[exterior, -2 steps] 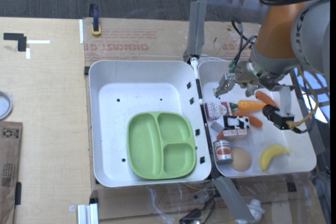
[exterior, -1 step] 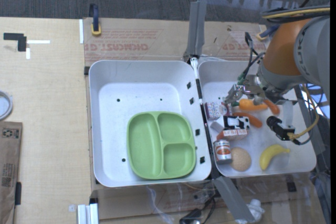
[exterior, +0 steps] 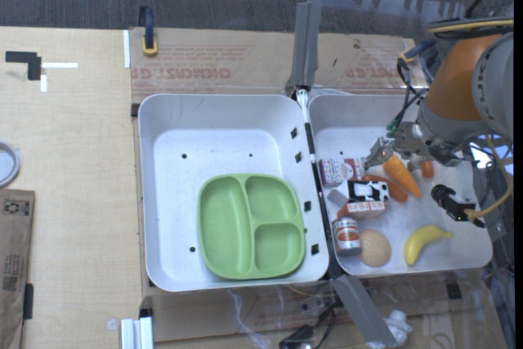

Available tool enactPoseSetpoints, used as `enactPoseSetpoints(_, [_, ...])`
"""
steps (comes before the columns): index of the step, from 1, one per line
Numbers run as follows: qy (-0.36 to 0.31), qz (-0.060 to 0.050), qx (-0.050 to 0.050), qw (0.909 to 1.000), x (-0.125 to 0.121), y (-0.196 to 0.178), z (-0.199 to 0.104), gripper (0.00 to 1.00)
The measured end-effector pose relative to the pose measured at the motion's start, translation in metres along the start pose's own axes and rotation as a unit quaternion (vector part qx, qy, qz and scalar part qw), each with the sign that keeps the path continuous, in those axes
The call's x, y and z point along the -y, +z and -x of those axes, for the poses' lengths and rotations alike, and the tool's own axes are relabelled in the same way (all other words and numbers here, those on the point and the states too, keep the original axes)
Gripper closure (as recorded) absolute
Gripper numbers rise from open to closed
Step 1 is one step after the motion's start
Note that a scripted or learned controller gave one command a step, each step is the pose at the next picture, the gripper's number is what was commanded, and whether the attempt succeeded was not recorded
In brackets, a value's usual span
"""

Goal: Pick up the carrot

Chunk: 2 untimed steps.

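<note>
While the pale wooden bench (exterior: 65,143) stretches across the scene, two shallow white plastic bins are seen side by side on it. In the left white bin (exterior: 163,143), a light green three-compartment plastic plate (exterior: 251,225) is placed toward the near right corner, lying flat. A grey divider bar (exterior: 306,53) is seen rising behind the seam where the two bins meet.

In the right white bin (exterior: 359,114), a cluster of objects is gathered near the left wall: a small pink-and-white carton (exterior: 337,171) at the back, a black-and-white box (exterior: 368,191) just in front of it, a small red-labelled can (exterior: 346,234) nearer the front, and a round tan potato-like ball (exterior: 375,248) just beside the can. A yellow banana (exterior: 423,243) is laid further right, apart from the ball.

The orange tapered carrot (exterior: 400,175) is seen lying at a slant in the middle of the right bin, just right of the black-and-white box. The metal two-finger gripper (exterior: 391,148) is positioned directly above the carrot's upper end, carried by the grey arm with an orange band (exterior: 458,90). Whether the gripper is spread or closed cannot be told, and the carrot is not clearly seen clamped.
</note>
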State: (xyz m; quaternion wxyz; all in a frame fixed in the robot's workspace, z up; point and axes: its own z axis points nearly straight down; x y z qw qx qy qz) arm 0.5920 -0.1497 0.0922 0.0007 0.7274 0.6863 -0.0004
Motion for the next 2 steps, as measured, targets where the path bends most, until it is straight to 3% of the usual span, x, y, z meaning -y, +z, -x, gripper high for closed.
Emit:
enactPoseSetpoints(1, [0.000,0.000,0.000,1.0000,0.000,-0.009,0.001,1.00])
enactPoseSetpoints(2, [0.038,-0.001,0.000,0.9993,-0.014,-0.117,-0.038,1.00])
